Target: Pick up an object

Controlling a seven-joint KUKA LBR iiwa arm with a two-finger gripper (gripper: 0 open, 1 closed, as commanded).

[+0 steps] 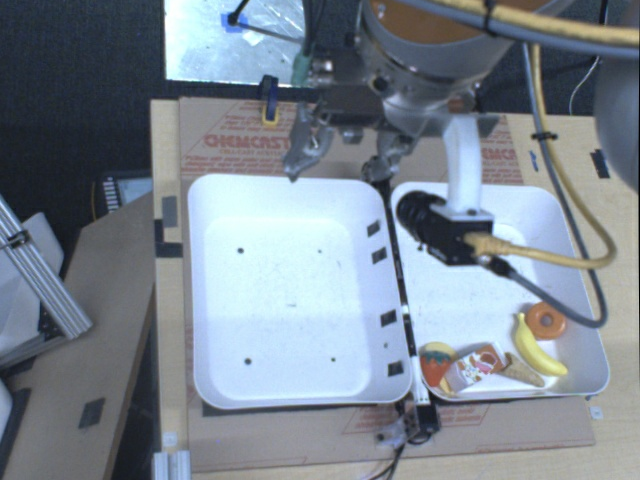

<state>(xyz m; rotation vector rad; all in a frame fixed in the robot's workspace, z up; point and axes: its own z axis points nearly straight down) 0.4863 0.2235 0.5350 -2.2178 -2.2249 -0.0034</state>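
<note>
While its fingers spread, the claw (342,158) hangs above the bins' far edge.

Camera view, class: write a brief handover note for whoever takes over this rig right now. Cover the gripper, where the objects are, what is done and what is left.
Gripper: open, holding nothing, hanging high over the far rim of the left bin.
Objects: all in the near corner of the right bin: banana, orange round piece, tomato-like piece, small packet, cone-shaped piece.
Done: no pick yet.
Left: move across to the right bin's near corner, descend, close on one object, lift.
</note>
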